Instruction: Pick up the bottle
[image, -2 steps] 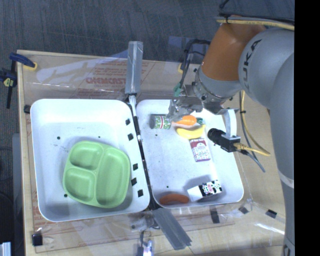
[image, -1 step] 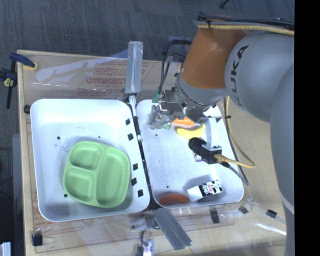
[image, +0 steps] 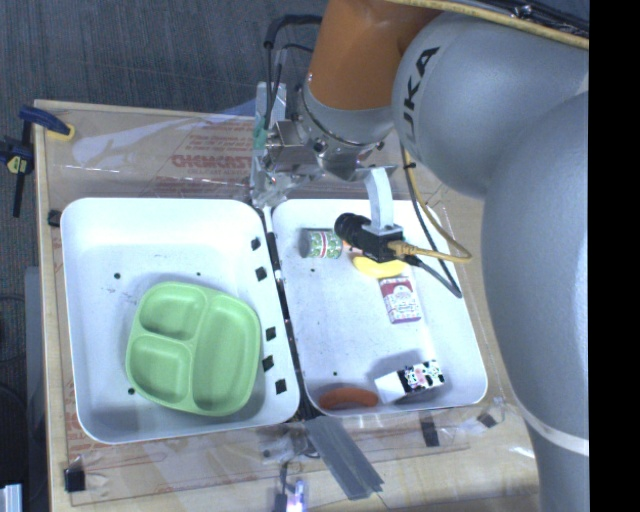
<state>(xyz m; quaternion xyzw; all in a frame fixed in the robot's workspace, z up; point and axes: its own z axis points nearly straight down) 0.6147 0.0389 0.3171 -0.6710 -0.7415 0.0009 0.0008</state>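
The bottle lies flat in the right bin, red label up, yellow cap toward the far wall, apart from the small can. The gripper hangs above the bins' far rim; its state cannot be told. Advised: descend squarely over the label, straddling the bottle's width.

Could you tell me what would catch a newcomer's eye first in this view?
Most likely the big grey arm with its orange band, filling the right and top of the view. Next, the green divided tray lying alone in the left bin. The right bin holds smaller things: a bottle with a red label lying flat near the middle, a small can at the far end and a brown oval thing at the near rim.
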